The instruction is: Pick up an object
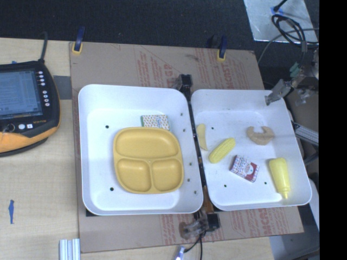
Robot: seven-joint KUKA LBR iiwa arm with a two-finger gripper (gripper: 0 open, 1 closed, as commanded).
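The right bin [238, 104] holds several objects: a yellow corn cob [222, 150], a pale yellow slice [201, 136] by the bin's left wall, a tan curved pastry [261, 135], a red and white packet [244, 168] and a yellow squeeze bottle [280, 176]. In the left bin [95, 145] lies a yellow divided plate [148, 160], with a small patterned box [155, 122] just behind it. My gripper [277, 92] sits at the far right corner of the right bin, near the rim and apart from every object. Nothing is seen in it.
A teach pendant [24, 104] with a screen rests on the bench at the left. Blue clamps [78, 39] hold the cardboard sheet at the back. Black cables [290, 26] loop at the upper right.
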